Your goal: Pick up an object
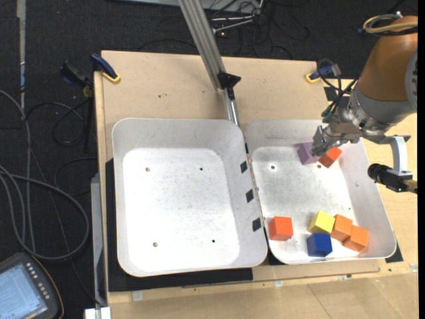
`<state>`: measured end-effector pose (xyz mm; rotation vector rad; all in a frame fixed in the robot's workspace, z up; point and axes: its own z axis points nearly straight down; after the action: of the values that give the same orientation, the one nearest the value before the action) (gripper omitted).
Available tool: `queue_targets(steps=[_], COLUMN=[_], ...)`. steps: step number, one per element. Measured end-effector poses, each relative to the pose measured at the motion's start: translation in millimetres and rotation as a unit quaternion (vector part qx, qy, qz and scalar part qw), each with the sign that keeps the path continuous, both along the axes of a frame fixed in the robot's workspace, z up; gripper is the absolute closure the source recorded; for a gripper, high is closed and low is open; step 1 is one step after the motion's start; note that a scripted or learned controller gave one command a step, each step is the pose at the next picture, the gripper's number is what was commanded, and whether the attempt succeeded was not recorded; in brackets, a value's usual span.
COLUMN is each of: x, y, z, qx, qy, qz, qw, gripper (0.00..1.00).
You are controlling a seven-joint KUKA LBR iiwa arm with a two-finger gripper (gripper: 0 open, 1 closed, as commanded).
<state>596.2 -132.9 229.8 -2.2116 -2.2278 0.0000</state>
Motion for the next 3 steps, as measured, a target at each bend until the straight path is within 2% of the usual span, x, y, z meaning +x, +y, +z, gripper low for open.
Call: queue_targets(steps=[2, 3], x=[-41.5, -47.6], y=[88.9, 144.0], z=[-4.7, 5.5], qx=[0.0000, 0.0002], qy=[0.000, -0.002], qz=[0.000, 0.001], qw=[1.0000, 1.0000], gripper=[1.00, 1.00])
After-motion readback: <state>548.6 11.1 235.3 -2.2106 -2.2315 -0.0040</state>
